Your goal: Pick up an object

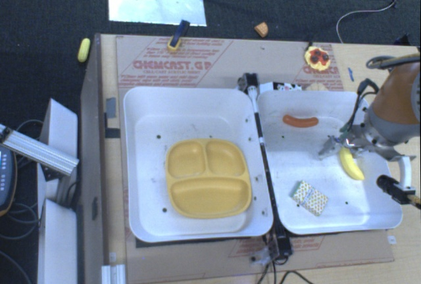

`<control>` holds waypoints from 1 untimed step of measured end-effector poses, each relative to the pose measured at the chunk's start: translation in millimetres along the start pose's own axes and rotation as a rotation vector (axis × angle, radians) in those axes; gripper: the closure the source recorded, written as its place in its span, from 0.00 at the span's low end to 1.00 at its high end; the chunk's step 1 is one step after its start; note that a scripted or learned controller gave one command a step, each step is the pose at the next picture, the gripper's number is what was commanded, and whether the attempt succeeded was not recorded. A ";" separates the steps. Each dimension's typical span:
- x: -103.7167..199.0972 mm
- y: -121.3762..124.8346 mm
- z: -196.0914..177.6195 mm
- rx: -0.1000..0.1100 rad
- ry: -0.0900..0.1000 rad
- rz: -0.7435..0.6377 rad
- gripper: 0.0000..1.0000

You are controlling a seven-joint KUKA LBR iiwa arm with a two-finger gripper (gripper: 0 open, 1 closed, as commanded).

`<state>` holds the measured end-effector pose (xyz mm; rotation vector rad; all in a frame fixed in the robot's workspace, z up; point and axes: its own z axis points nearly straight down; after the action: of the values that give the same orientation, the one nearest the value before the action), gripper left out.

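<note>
The right bin (368,218) holds three things. A yellow banana (352,167) lies near its right side. An orange-red sausage (300,121) lies towards the back, and a small patterned box (310,197) sits near the front. My gripper (341,143) is low in this bin, at the banana's upper end, close to it or touching it. The grey arm with its orange band (396,100) comes in from the right, over the bin's wall. The view is too coarse to show whether the banana is gripped.
A yellow divided plate (208,177) lies in the left bin (150,118). On the cardboard behind the bins are a small pizza toy (318,58) and a yellow-and-blue tool (177,36). The bins' shared wall (260,144) runs between plate and sausage.
</note>
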<state>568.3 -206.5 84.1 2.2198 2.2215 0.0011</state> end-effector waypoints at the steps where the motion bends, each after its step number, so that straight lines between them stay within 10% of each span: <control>1: -0.3 1.0 -11.0 -0.002 -0.001 -0.001 1.00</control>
<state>569.3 -206.7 95.1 2.2171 2.2212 0.0032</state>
